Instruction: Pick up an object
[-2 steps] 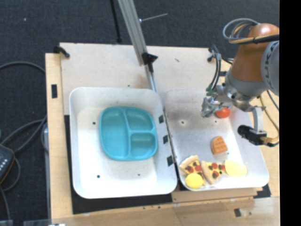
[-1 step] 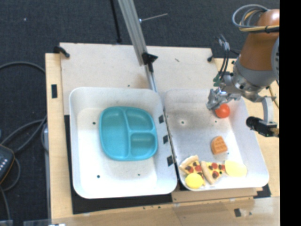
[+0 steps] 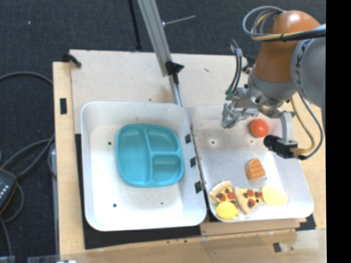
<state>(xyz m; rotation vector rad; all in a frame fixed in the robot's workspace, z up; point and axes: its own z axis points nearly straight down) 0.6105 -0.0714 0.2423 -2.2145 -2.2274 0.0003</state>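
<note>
**Pincer low over the right bin, nothing in it yet**

My pincer point(image 3: 229, 119) hangs over the upper part of the right bin point(image 3: 219, 152), close to its white floor; I see nothing between the tips, and whether they stand wide or narrow I cannot tell from this angle; so I judge the pick not yet made.

Nearest to the pincer, just to its right, sits a small orange-red ball point(image 3: 259, 128); it looks the likeliest thing to take. Further below and to the right lies a brown bread-like piece point(image 3: 255, 169); beyond that, along the bin's near edge, a pale yellow slice point(image 3: 275, 196), a pizza slice point(image 3: 245, 198) and a round yellow piece point(image 3: 226, 211) crowd together, touching or nearly so.

What could go wrong: the ball is round and may roll off if one tip nudges it first; a descent where I hang now would close on bare floor; the crowded pieces at the edge could come up in pairs or slip, and the bin wall there leaves little room for my tips.

Far to my left, the other bin point(image 3: 98, 201) holds a turquoise divided plate point(image 3: 149, 155); both bins rest on a pale wooden tabletop point(image 3: 109, 75), with a slanted metal rail point(image 3: 155, 29) behind and dark carpet point(image 3: 33, 26) all round.
</note>
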